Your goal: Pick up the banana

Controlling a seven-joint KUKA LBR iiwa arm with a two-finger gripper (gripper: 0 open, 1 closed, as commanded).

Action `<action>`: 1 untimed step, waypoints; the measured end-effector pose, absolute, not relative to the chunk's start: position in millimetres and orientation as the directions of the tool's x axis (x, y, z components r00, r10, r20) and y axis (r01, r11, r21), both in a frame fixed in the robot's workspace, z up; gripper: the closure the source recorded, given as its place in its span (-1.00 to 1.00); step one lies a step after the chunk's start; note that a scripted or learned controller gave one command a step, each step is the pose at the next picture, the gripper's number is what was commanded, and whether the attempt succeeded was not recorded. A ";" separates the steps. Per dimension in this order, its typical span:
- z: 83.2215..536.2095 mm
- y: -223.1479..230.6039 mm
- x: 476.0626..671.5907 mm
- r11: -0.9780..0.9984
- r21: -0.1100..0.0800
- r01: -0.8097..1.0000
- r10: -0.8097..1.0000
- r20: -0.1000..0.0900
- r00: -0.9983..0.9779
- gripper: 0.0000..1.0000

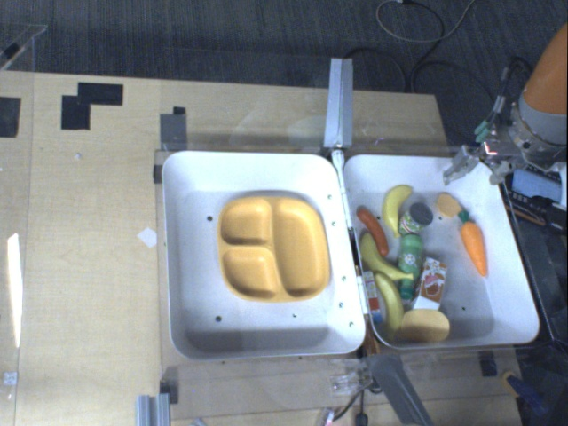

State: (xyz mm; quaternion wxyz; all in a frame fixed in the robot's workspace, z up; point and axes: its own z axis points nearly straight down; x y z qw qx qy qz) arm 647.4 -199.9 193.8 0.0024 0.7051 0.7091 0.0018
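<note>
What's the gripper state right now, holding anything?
Gripper: above the upper right corner of the right white bin, nothing between its fingers; open or shut cannot be told. The yellow curved bananas lie in that bin.

The arm [543, 96] is cut off by the right edge, so only its orange band and wrist show. The gripper [475, 160] is small and blurred above the right bin's [524, 313] far rim; its state cannot be told. In that bin, a green bottle [410, 254] covers part of a banana [387, 263]. The carton [431, 282] print is too small to read. The bread roll [422, 325] hides the lower banana's [389, 296] end.
</note>
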 end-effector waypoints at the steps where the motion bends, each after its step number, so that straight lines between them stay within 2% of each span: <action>1: 88.3 -131.4 669.2 0.088 0.010 0.996 0.996 -0.002 -0.088 -1.00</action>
